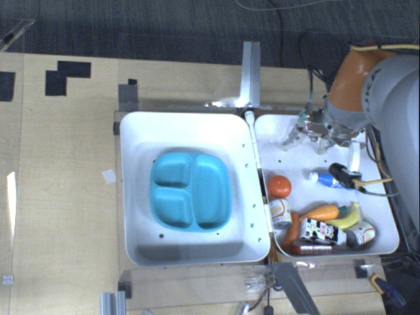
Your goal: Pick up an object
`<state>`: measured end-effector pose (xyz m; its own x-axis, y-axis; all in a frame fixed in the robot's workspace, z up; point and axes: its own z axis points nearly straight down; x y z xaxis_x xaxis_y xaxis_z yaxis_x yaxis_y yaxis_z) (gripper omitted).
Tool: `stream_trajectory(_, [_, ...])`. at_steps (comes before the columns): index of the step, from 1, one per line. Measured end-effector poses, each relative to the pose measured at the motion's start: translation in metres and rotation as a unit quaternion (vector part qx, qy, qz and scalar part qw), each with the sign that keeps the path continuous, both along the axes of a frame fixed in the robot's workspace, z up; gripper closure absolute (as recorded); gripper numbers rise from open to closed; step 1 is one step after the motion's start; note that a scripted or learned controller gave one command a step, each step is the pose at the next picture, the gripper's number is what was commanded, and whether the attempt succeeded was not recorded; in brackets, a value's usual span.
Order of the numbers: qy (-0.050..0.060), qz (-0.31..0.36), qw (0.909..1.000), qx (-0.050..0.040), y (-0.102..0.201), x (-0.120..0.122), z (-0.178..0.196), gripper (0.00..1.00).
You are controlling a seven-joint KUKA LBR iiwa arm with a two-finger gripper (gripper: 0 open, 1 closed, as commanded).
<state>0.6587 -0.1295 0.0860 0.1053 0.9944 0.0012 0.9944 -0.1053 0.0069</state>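
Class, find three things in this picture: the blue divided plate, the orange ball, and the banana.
blue divided plate (191,190), camera view, centre ridge.
orange ball (279,186), camera view, top surface.
banana (349,218), camera view, middle of its curve.

we take this for a robotics lab or test cell, not a home. a pale wooden tabletop (65,209) carries two shallow white bins, the left bin (134,195) and the right bin (388,236), held side by side in a bare metal frame (251,67). black square markers (65,76) sit on the wood at far left. a grey industrial arm (394,104) with an orange band leans in from the right, and a loose cable (308,2) trails over dark carpet (131,12) beyond.
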Motion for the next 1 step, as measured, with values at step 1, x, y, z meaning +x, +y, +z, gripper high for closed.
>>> stream_trajectory(1, [-0.001,0.007,1.0,-0.002,-0.0662,-0.058,0.0014,0.0])
